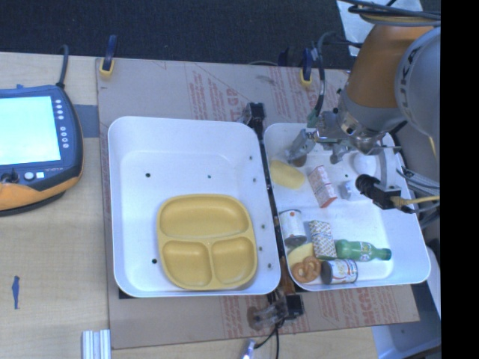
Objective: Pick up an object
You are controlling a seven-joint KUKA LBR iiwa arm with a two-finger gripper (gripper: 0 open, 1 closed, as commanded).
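My gripper (319, 149) hangs over the far end of the right bin (410, 260), open, with nothing between its fingers. One fingertip (298, 150) stands just above a pale yellow rounded object (287, 174). A small red-and-white packet (323, 186) lies just in front of the gripper. Nearer the front lie a silver can (290, 226), a checkered packet (320, 238), a green bottle (361, 250) on its side, a pretzel (304, 269) and a dark-lidded can (339, 272).
The left bin (135, 200) holds a yellow divided plate (207, 240). A control pendant with a screen (34, 144) lies on the bench at far left. A black divider (266, 185) runs between the bins. A black handle (376, 191) juts from the arm over the right bin.
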